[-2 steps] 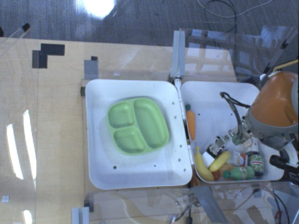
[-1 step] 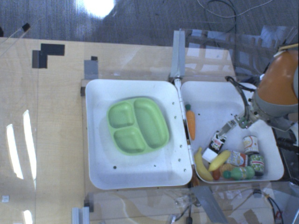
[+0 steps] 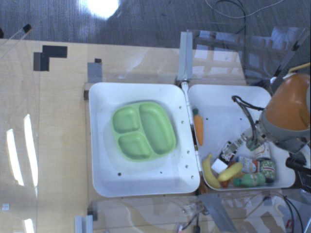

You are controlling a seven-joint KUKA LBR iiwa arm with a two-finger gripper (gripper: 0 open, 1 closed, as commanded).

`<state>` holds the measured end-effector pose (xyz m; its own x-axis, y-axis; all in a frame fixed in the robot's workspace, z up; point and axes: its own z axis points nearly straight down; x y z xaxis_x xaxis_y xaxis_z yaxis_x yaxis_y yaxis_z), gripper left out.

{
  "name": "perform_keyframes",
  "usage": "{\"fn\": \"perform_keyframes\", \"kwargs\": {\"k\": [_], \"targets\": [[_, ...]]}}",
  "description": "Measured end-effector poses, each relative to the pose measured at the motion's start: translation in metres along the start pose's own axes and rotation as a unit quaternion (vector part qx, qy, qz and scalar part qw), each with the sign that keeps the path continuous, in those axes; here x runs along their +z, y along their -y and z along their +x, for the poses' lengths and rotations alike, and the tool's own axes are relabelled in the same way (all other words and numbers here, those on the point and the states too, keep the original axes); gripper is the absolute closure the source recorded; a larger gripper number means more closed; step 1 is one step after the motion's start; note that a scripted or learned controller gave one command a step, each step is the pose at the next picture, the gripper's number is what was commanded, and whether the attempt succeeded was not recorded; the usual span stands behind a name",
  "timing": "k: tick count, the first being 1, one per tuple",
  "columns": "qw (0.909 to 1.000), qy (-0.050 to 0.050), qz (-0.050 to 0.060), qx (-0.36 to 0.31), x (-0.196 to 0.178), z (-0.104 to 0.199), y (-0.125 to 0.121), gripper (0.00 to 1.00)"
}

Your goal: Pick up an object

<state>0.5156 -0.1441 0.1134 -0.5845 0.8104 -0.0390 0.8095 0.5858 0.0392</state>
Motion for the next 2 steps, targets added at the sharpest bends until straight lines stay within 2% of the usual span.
{"fn": "perform_keyframes", "kwargs": {"k": [1, 2], "targets": [[0.9974, -0.017, 0.015, -0.069, -0.028, -0.046, -0.046, 0.0], [0.9979, -0.016, 0.014, -0.062, -0.077, -0.031, -0.059, 0.0]]}}
